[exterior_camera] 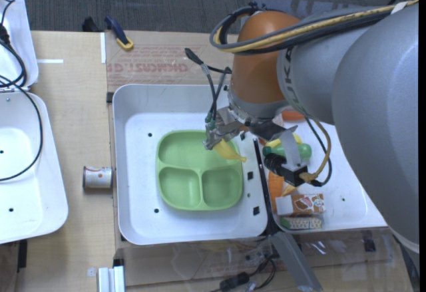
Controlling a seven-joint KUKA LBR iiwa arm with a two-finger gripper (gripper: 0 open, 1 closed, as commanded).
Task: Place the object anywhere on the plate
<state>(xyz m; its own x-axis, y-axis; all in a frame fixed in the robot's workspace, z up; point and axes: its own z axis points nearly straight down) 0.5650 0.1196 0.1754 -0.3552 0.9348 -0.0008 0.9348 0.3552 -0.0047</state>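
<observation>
A light green plate [193, 174] with three compartments lies in the left white bin [133, 151]. My gripper [218, 136] hangs over the plate's far right rim, below the orange band of the arm. A small yellow object [231, 151] sticks out from between the fingers toward the lower right, and the gripper is shut on it. The object hovers just above the plate's upper right edge; whether it touches the plate I cannot tell.
The right bin [346, 211] holds a green and yellow toy [293, 149], an orange piece [278, 183] and small printed boxes [301, 207], partly hidden by the arm. A small can [98, 177] lies on the bench left of the bins. A blue-and-yellow clamp [118, 32] sits at the back.
</observation>
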